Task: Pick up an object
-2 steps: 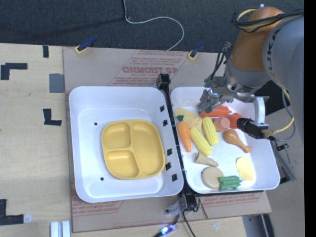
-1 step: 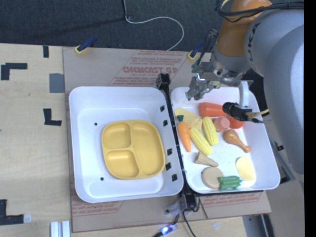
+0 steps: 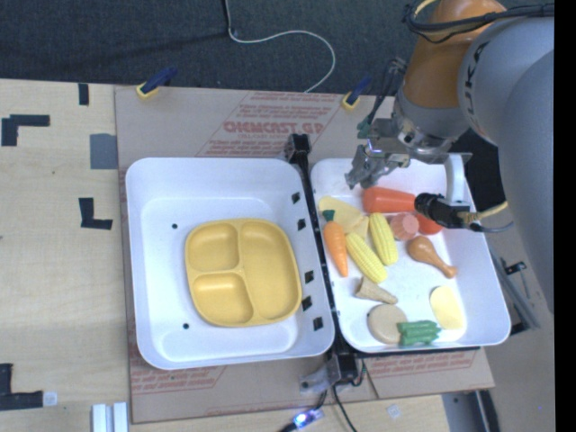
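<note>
Hand (image 3: 367, 171) hovers over the right bin's (image 3: 477, 331) far corner.
Its grip cannot be told from this slant. Toy foods lie below: a red-orange carrot (image 3: 389, 200) just beside it, then corn cobs (image 3: 373, 246) and a drumstick (image 3: 430, 256). A yellow tray (image 3: 241, 271) sits in the left bin (image 3: 153, 241).

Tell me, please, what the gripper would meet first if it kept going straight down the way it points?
Probably the red pepper or bare bin floor beside it: the gripper hangs over the right bin's far end, though depth is unclear.
</note>
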Robot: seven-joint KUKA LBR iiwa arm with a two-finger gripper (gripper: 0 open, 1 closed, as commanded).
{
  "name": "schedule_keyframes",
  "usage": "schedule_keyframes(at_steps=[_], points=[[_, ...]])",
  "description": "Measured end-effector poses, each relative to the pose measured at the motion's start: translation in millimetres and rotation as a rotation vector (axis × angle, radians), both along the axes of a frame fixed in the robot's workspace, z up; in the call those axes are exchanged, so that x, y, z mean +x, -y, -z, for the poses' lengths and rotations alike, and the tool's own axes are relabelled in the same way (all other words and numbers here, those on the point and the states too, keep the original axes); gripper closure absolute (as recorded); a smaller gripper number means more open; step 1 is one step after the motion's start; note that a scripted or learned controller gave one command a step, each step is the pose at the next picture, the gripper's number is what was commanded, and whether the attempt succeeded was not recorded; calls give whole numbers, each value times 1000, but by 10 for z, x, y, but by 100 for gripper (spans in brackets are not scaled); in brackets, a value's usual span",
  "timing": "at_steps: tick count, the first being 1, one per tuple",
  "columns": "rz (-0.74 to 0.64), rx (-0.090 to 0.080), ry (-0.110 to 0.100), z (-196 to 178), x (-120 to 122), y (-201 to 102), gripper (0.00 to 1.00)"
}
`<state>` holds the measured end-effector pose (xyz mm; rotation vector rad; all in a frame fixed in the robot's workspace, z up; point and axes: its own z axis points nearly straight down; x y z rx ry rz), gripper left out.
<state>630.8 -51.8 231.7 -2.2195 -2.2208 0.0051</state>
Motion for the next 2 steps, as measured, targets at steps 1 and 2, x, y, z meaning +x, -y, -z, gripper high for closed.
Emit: schedule_keyframes(at_steps=[1, 2], points=[[-2, -1, -1, 199, 46, 6, 100], [-1, -1, 1, 165, 117, -7, 100]])
